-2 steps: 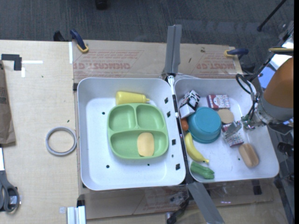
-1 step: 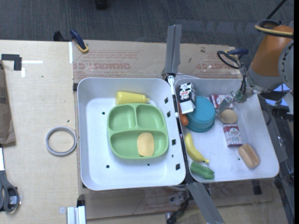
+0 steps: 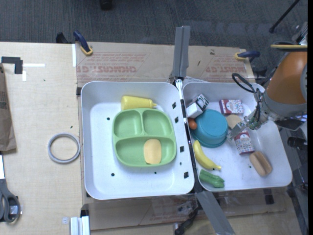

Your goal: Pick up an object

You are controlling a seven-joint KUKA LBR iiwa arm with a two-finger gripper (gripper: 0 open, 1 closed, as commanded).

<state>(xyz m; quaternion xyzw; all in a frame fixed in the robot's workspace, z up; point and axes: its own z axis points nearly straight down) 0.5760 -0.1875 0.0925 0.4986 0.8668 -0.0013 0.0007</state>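
Bench (image 3: 39, 111): pale wood; grey tape ring (image 3: 64, 147) lying flat well left of the bins; brown paper bag at the far left edge.
Left bin (image 3: 93, 131): white, shallow; green divided tray (image 3: 144, 136) in the middle; yellow oval piece (image 3: 152, 151) in the tray's lower compartment; yellow bottle-like piece (image 3: 137, 102) on its side just above the tray, touching or nearly touching the rim.
Divider: bins side by side, walls meeting along a clipped seam.
Right bin (image 3: 230, 177): white, crowded; blue bowl (image 3: 212, 128) left of centre; small black-and-white box (image 3: 197, 104) up-left of the bowl; orange ball (image 3: 192, 124) at the bowl's left edge; banana (image 3: 204, 158) below the bowl, curving down-right; green pepper-like piece (image 3: 212, 180) at the bottom wall, just under the banana's tip.
Red-and-white packet, upper (image 3: 231, 106): flat, near the bin's top wall, right of the bowl.
Red-and-white packet, lower (image 3: 243, 142): task thing nearest the hand, lying directly under it, just right of the bowl.
Hot dog bun (image 3: 260, 163): down-right of the lower packet, apart from it.
Hand (image 3: 246, 127): down inside the right bin, above the lower packet's top edge; contact not clear; opening hidden, cannot tell; nothing seen gripped.
Arm (image 3: 288, 84): grey with orange band, reaching in from the right over the bin's right wall.
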